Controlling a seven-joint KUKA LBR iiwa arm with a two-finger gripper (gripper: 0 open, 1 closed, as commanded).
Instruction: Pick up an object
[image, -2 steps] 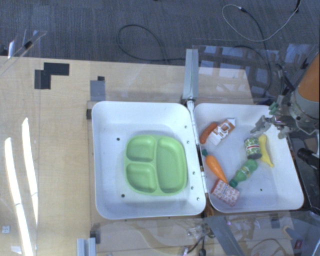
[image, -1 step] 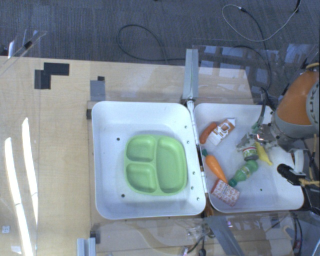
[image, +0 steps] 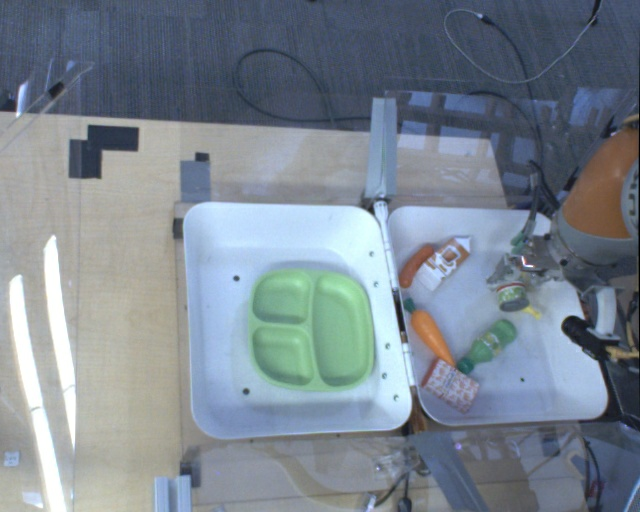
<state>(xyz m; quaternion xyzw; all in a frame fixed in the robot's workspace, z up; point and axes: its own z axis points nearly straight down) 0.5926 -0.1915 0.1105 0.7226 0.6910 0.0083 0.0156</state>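
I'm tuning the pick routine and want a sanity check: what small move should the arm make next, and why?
Probably a short, straight descent. The end effector sits in the right bin, over a small green-and-white item near the far right side, and nothing visibly sits between its fingers. The bottle, carrot and carton lie apart, so little should get bumped.

Bare floor (image: 560, 370) right of bottle (image: 489, 344)

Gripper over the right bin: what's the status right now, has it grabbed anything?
Gripper low in right bin, nothing seen held. Carrot, green bottle, small cartons loose nearby. Green tray alone in left bin. Nothing blocking.
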